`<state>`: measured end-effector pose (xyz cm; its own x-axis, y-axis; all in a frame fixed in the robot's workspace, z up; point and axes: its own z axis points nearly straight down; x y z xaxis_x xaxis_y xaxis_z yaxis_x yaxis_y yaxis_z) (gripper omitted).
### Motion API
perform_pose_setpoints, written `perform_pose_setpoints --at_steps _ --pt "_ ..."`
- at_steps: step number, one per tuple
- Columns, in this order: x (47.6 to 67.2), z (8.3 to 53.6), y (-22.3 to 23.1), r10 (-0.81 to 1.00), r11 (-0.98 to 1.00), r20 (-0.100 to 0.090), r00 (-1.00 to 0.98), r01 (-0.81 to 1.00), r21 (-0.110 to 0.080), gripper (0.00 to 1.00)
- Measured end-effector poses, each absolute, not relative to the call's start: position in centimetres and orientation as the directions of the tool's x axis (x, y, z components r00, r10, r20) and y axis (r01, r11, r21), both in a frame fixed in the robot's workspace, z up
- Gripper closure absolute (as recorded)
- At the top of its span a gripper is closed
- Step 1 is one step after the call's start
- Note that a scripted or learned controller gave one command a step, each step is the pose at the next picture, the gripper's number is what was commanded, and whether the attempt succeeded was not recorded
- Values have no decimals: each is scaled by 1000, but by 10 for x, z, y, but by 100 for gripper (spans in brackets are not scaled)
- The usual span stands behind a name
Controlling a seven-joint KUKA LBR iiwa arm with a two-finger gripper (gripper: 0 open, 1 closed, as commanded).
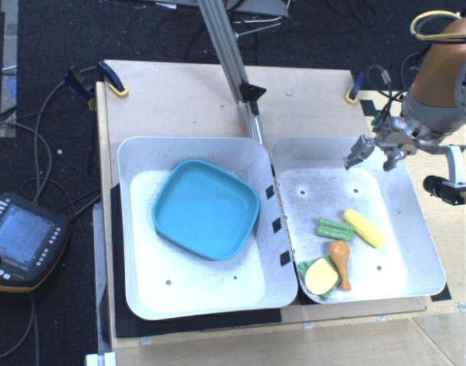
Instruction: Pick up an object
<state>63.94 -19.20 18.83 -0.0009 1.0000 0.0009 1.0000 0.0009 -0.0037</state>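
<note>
Toward the right bin's [416, 227] near end lie a yellow corn cob [364, 228], green beans [334, 229], an orange drumstick [341, 261] and a halved fruit [321, 276], close together. Well apart from them, the gripper [376, 155] hangs over the far end, fingers spread, holding nothing. A blue plate [207, 208] fills the left bin [137, 273].

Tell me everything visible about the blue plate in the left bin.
The blue plate is a rounded-square dish with a raised rim and a shallow flat well, in one plain light-blue colour that looks like plastic. Nothing lies in it. It sits right side up, turned a little askew, on the floor of the left bin, in that bin's upper middle part. Only the bin floor touches it. The gripper is far off, above the other bin.
</note>
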Motion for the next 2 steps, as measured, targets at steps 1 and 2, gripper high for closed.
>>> perform_pose_setpoints --at_steps 1,2 --pt "645 127 -194 1000 1 1 -1 1000 -5 0" --pt "644 94 -193 1000 1 1 -1 1000 -3 0"
